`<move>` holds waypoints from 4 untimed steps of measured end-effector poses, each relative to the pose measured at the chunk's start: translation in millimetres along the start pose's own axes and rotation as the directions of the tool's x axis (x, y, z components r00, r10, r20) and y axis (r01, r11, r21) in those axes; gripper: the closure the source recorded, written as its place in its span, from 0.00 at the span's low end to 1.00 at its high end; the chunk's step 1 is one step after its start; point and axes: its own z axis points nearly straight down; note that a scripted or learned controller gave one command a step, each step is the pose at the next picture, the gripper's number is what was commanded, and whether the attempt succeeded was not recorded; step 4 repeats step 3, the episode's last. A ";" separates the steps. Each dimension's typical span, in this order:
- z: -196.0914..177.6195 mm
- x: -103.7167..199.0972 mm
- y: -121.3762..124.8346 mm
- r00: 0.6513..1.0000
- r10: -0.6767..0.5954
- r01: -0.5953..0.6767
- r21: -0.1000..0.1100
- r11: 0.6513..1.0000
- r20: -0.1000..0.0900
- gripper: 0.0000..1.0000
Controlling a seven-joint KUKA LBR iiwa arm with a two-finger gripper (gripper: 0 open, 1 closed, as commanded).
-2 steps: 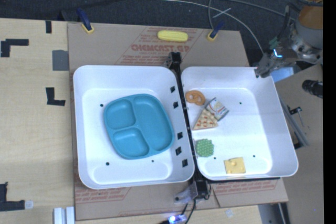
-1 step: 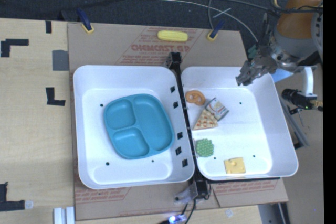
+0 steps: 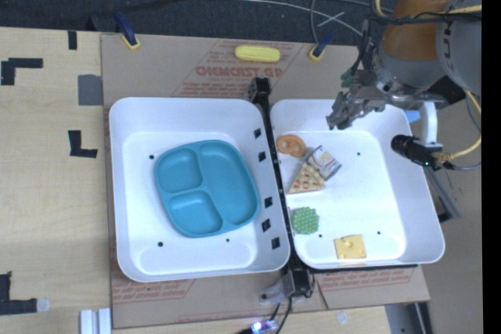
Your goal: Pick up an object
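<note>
Two shallow white bins sit side by side on the desk (image 3: 47,168), separated by a black divider (image 3: 270,168) that serves here as the landmark. Left of the divider, the left bin (image 3: 129,168) holds a blue sectioned plate (image 3: 206,188) lying flat. Right of the divider, the right bin (image 3: 407,207) contains five small objects: an orange pretzel-like ring (image 3: 290,145) just beside the divider; a small wrapped packet (image 3: 323,163) a little farther right; a triangular sandwich wedge (image 3: 305,181) touching the packet's lower edge; a green knobbly ball (image 3: 304,220) near the divider, below the wedge; and a yellow block (image 3: 350,247) farther right, near the bin's front wall. The pincer (image 3: 343,115) hangs over the right bin's far edge, well right of the divider and apart from every object; nothing sits between its fingers, whose spread cannot be made out. A yellow banana-shaped toy (image 3: 257,53) lies on the cardboard beyond the divider's far end.
</note>
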 end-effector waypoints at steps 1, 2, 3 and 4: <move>-6.4 51.6 -18.0 1.000 -0.001 0.001 0.000 1.000 -0.001 1.00; 9.4 106.8 -33.6 1.000 0.000 0.000 0.002 1.000 0.000 1.00; 4.7 165.4 -51.7 1.000 -0.003 0.003 0.001 1.000 -0.001 1.00; 4.7 165.4 -51.7 1.000 -0.003 0.003 0.001 1.000 -0.001 1.00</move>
